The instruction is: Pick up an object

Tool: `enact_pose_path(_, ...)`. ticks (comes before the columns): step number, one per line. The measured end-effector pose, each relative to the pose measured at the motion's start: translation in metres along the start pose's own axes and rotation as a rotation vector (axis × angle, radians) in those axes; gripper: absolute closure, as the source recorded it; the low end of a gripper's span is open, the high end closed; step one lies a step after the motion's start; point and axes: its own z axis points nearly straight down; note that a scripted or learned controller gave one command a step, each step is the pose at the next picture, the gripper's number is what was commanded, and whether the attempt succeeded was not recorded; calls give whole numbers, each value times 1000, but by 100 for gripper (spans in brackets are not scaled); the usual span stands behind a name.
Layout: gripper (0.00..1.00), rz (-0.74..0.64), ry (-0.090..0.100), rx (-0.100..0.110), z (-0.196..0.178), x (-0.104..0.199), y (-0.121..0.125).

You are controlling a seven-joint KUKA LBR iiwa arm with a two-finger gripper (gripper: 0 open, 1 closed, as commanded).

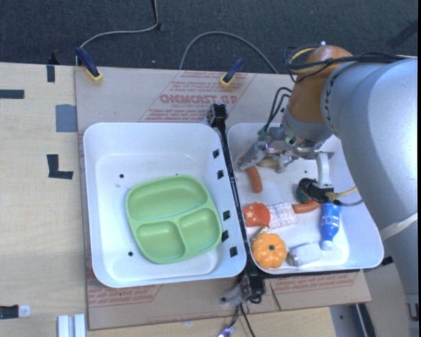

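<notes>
Pincer (268, 153) over right shallow white bin (358, 243) | seemingly just beside slim orange sausage-shaped toy (255, 180) | grip state: cannot tell

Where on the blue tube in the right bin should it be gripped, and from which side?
Take the blue tube at mid-body, straight from above, closing across its narrow width. It lies flat, long axis running toward the camera, white cap at the near end. Its mid-sides look free; the cap end lies close to a white packet.
</notes>
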Motion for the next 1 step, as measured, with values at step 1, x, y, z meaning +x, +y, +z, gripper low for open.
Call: enact_pose_path(1,0,-6,-3,-26,-1,1,-11)
